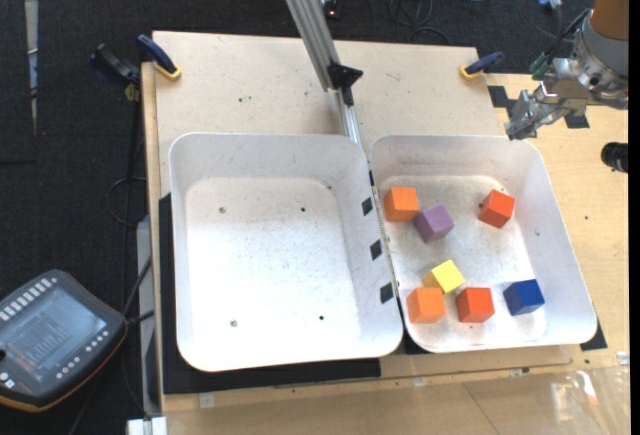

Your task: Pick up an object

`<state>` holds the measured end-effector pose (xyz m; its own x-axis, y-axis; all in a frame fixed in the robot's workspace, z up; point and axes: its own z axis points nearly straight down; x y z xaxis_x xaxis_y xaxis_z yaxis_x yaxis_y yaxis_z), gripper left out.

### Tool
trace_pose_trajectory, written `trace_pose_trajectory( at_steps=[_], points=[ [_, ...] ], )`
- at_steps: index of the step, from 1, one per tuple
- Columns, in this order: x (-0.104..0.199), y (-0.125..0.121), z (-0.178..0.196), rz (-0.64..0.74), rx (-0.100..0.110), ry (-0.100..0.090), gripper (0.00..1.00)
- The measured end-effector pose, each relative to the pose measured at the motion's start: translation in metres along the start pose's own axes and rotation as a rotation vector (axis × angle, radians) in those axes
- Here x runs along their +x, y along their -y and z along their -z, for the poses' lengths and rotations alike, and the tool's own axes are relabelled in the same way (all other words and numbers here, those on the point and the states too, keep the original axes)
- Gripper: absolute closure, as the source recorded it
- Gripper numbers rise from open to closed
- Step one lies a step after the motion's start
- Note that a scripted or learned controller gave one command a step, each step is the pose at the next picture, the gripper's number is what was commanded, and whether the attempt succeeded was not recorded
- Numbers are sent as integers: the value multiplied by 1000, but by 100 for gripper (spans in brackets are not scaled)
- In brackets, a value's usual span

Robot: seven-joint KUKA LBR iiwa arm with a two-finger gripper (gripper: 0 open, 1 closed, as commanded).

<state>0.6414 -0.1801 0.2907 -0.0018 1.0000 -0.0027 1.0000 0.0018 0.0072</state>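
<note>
The fingers point(520, 120) hang above the right bin's point(560, 223) far edge, holding nothing; how far apart they are, I cannot tell. Below lie small blocks, the nearest a red cube point(496, 208). It looks light and rigid, best pinched across two flat opposite faces.

Your two bins are white, the left bin point(265, 253) speckled with dark flecks, and the right bin point(555, 223) holds seven cubes: an orange one point(402, 204) with a purple one point(434, 223) just beside it, and a red-orange one point(496, 208) nearer the bin's far right wall. Towards that bin's near edge you have a yellow cube point(446, 276), an orange cube point(426, 305), a red cube point(475, 304) and a blue cube point(523, 297), while the bench point(250, 83) beyond the bins is pale beige with dark specks, with blue-and-yellow clamps point(158, 58) at its far corners
</note>
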Motion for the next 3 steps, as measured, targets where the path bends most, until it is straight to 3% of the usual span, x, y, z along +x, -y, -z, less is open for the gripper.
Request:
trace_pose_trajectory(
  at_steps=[2,3],
  points=[
    [88,29,0,5,8,-4,100],
    [137,56,-19,6,10,-4,100]
  ],
)
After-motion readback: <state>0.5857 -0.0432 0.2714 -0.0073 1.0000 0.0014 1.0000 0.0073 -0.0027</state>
